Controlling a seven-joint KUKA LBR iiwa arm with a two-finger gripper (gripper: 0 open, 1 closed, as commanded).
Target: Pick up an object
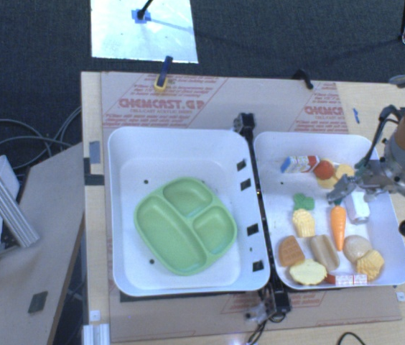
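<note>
A: Locate the hand first. You find it low over the right bin, just above the carrot.

B: What state is the hand in?

A: You cannot tell how far apart it stands; nothing shows gripped in it.

B: Where do you find the objects?

A: Take the carrot as your landmark. The corn cob lies just left of it, with a green piece above the cob. The red tomato sits above the carrot. The hot dog bun lies just below it.

B: And the other bin?

A: The left bin, well left of the carrot, holds a green divided plate.
</note>
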